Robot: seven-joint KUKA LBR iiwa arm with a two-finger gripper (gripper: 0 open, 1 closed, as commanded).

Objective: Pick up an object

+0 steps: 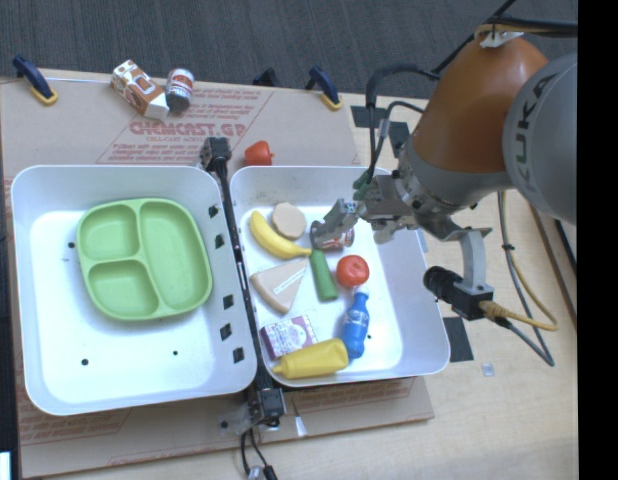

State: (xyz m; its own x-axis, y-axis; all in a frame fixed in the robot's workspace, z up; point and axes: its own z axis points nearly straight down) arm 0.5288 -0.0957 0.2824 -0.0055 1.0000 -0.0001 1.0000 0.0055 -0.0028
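Observation:
My gripper (339, 223) hangs over the upper middle of the right bin (419, 318), reaching in from the right under the orange-banded arm. A small red and silver object (332, 237) sits right at the gripper's tip; whether it is gripped is unclear. Around it lie a yellow banana (272, 236), a tan round bun (287, 218), a pale wedge (279, 286), a green cylinder (322, 275) and a red tomato (353, 269). Nearer the front lie a blue bottle (356, 323), a purple carton (286, 335) and a yellow piece (311, 360).
The left bin (49, 358) holds a green divided plate (144, 258). Behind the bins, on the cardboard, lie a small carton (137, 86), a can (179, 88) and a red item (257, 153). Cables and a black fitting (454, 290) run by the right bin's outer wall.

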